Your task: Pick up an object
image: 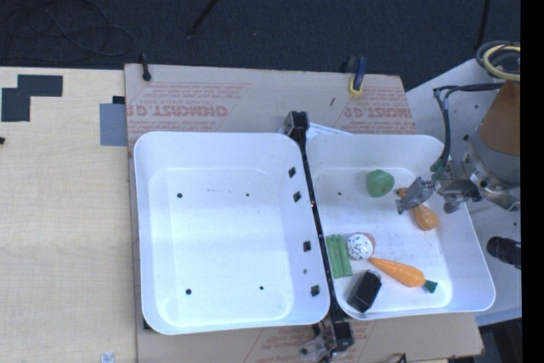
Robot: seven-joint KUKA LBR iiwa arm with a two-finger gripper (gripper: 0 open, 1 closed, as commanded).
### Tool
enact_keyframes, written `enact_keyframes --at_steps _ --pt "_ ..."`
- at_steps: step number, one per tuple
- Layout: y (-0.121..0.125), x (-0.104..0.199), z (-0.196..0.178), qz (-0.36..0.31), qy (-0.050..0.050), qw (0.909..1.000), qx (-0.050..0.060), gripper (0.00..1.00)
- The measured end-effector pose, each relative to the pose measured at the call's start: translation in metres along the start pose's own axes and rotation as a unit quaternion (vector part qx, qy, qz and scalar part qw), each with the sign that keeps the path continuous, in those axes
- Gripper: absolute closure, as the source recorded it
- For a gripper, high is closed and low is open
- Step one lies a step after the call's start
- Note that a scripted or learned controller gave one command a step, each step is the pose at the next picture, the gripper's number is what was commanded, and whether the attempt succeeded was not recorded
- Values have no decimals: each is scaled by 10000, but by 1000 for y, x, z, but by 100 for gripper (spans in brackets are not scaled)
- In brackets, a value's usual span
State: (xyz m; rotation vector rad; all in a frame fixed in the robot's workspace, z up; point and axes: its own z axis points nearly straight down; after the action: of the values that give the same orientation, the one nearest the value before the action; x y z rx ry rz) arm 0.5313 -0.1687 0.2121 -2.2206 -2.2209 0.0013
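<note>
White plastic made up both shallow bins on the bench: the left bin (161,183) and the right bin (476,285), meeting at a dark divider, both set on a sheet of cardboard (212,102) printed with red lettering. From the one camera above, the grey arm (501,140) with its orange band came in from the right, over the far right edge of the right bin. Its gripper (418,193) hung low inside that bin, near its right wall, and I could not tell from where I stood whether it was wide or narrow, or whether it held anything.

Just beside the gripper, a little nearer the camera, lay a small orange rounded piece (424,218); whether the two touched I could not tell. A green ball (380,182) sat just to the gripper's left, apart from it. Further toward the front of the bin lay a toy carrot (399,271) with a green tip, a white speckled ball (360,246), a green flat block (338,256) against the divider, and a black oblong object (365,291) by the front wall. All four were well apart from the gripper.
</note>
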Motion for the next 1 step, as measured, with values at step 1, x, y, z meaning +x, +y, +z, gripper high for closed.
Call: enact_keyframes --at_steps 1 --pt "0 -1 -10 2 3 10000 6 100"
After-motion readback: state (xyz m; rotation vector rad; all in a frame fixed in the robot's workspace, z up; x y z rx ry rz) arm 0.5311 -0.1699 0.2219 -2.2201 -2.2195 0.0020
